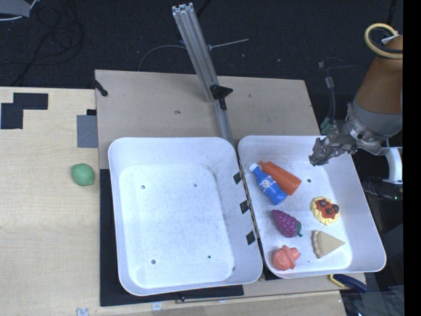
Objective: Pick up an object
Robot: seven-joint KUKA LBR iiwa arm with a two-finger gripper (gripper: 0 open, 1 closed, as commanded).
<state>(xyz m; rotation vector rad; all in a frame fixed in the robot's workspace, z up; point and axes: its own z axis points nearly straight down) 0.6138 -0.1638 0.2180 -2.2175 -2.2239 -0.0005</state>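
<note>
Over the right bin (368, 242), near its far right corner, your gripper (320, 154) is hanging above bare white floor, touching no toy; you cannot tell how its jaws are standing. Below and left of it, a blue bottle (268, 184) is leaning against a smooth orange carrot (283, 176). Nearer are lying bumpy purple grapes (287, 223), a round tart (325, 210), a tan wedge (325, 243) and a lumpy pink toy (285, 258). Far left, a green ball (83, 174) is sitting on the wooden bench (39, 229).
</note>
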